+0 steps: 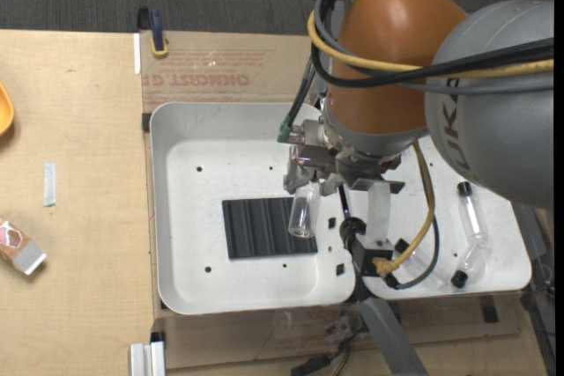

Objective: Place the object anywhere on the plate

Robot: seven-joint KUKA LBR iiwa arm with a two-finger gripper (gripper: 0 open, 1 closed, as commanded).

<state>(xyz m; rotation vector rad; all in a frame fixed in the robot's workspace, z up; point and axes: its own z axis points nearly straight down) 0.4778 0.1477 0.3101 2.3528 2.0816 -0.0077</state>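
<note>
A clear tube point(301, 216) is seen clamped between the fingers of the gripper point(304, 189) at mid-frame. Its long axis hangs near-vertical, its lower end directly over the right edge of the dark ribbed plate point(260, 227), which extends leftward within the left bin point(176, 189).

Bright, even light; sharp, soft shadows.

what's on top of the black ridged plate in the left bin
A clear tube hangs over the black ridged plate at its right edge, below the gripper. Whether they touch is unclear.
</note>
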